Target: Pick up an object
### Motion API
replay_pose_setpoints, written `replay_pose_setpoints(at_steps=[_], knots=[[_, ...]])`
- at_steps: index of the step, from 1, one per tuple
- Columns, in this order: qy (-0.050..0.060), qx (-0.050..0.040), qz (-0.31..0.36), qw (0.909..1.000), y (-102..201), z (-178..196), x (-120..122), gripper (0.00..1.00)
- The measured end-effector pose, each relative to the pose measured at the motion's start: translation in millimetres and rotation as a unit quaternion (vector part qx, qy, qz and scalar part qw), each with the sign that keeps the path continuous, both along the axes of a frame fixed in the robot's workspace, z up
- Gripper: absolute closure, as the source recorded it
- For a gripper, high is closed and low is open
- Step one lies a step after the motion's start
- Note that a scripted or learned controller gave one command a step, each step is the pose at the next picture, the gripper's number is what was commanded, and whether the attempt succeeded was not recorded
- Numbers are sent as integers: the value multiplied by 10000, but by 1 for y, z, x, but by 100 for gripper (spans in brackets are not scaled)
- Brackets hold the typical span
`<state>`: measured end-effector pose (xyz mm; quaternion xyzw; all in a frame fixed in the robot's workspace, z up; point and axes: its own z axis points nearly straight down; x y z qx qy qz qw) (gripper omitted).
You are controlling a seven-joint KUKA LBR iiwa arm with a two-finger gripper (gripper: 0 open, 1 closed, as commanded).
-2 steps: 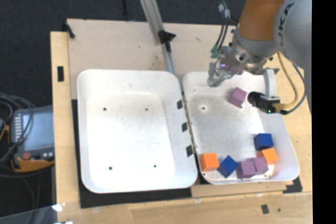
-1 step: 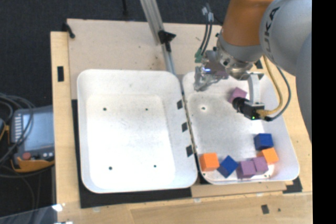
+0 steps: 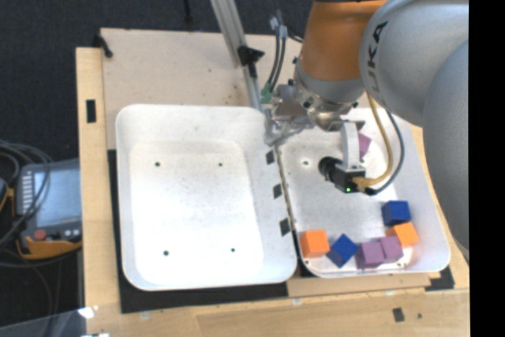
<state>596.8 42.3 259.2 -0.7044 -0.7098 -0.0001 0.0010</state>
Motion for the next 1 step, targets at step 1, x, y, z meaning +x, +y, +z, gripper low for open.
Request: replay_pose_setpoints(at_steps=[1], knots=[[-13,0,3,10000,52,2,-6,100]])
